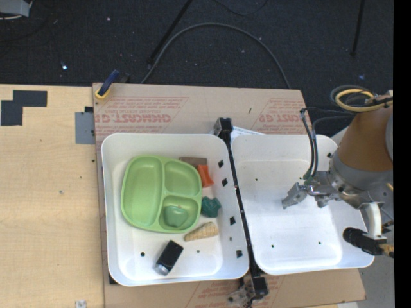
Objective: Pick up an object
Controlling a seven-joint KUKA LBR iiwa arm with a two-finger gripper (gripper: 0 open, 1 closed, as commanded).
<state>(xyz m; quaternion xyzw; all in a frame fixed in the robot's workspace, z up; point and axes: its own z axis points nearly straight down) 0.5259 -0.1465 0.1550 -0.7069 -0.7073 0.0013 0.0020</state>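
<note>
My gripper [292, 197] hangs over the right bin [289, 249], near its middle right, with nothing seen in it. All the objects lie in the left bin [128, 268]. A green divided plate [151, 188] holds a green lump [174, 215] in its lower right compartment. Beside the plate's right edge are an orange-red piece [205, 175], a brown piece [192, 162] and a dark teal object [210, 205]. A tan cone [202, 231] lies below the teal object. A black block [169, 256] sits near the front wall.
A black divider [232, 197] runs between the two bins. Both bins rest on a sheet of cardboard [180, 108] on the wooden bench [45, 197]. A black cable [312, 146] rises from the gripper toward the back.
</note>
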